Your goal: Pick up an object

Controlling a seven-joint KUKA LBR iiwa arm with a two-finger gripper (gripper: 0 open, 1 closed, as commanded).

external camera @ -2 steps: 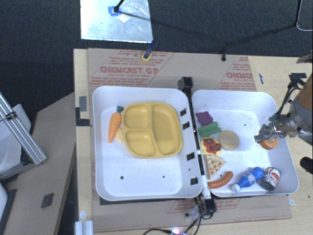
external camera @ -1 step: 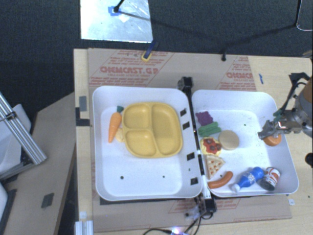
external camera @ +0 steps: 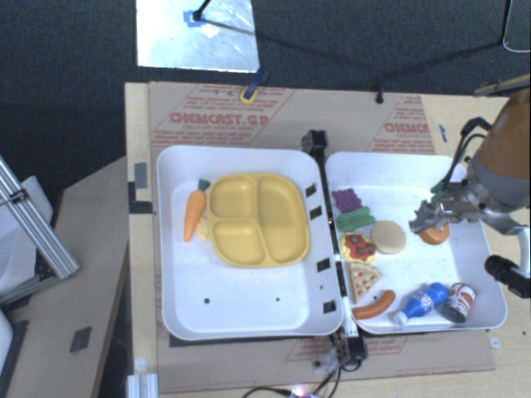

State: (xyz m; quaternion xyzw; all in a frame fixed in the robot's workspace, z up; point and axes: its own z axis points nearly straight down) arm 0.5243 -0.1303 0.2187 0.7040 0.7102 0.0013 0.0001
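**Arm poised over the right bin, approach step of a pick**

The counter (external camera: 141, 247) carries a cardboard sheet (external camera: 274, 110) on which two shallow white bins sit side by side. The left bin (external camera: 174, 305) holds a yellow divided plate (external camera: 253, 220), with a toy carrot (external camera: 193, 212) lying just beside the plate's left edge. The right bin (external camera: 398, 168) holds the smaller toys: a purple grape bunch (external camera: 345, 198) and a green pod (external camera: 355, 218) near the dividing wall, a round tan bun (external camera: 388, 237), a red item (external camera: 358, 246) and a pizza slice (external camera: 362, 279) below it, a sausage (external camera: 374, 304), a blue bottle (external camera: 421, 303) and a small can (external camera: 458, 298) along the near wall.

The arm (external camera: 506, 152) reaches in from the right, and the claw (external camera: 429, 219) hangs low over the right bin, directly above an orange piece (external camera: 435, 235) that lies just right of the bun. The piece looks like the likely target. Whether the claw stands open or closed cannot be told from this angle, nor whether it touches the piece; nothing can be seen held in it.

Judged from this, the step in hand is the descent or the closing on the orange piece. The next move calls for the claw to straddle the piece without catching the bun close by, close firmly, then lift straight up.
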